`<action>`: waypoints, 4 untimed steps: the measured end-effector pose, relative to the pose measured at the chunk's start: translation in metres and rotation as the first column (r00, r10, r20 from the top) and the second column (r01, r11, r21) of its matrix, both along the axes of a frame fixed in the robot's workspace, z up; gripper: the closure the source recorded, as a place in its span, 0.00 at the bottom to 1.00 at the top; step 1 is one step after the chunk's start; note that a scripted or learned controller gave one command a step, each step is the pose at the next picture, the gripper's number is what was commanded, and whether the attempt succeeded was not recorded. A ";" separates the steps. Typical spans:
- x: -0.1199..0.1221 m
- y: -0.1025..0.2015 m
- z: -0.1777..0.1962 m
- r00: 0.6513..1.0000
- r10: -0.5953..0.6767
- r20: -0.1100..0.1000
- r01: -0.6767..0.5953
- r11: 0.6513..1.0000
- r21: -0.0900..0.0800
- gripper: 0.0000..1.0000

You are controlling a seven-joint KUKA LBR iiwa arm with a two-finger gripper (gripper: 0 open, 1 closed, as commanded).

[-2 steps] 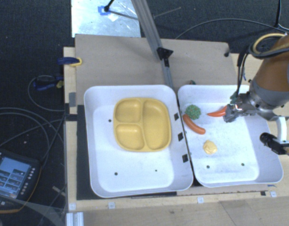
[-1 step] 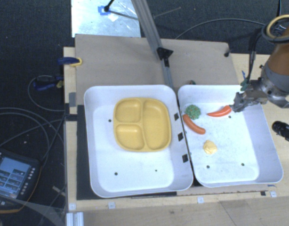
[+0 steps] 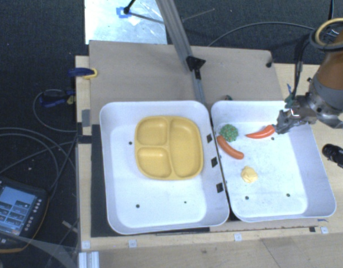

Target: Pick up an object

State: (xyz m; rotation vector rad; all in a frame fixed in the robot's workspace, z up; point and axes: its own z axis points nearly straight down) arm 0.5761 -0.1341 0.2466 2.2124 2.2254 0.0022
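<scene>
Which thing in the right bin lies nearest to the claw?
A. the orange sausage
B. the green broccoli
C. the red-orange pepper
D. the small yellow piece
C: the red-orange pepper lies with its right end right at the claw, while the other three lie farther left or lower.

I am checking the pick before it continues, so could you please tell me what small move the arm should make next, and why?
Probably a short, slow lift. The pincer sits at the right tip of the red chili pepper in the right bin. Whether it grips is unclear, so a small rise would show if the pepper comes along.
</scene>
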 end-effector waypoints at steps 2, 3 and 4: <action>0.038 0.114 -0.011 1.000 0.006 -0.001 -0.006 1.000 0.003 1.00; 0.066 0.157 -0.011 1.000 0.005 0.001 -0.005 1.000 0.004 1.00; 0.081 0.198 -0.015 1.000 0.004 0.000 -0.004 1.000 0.003 1.00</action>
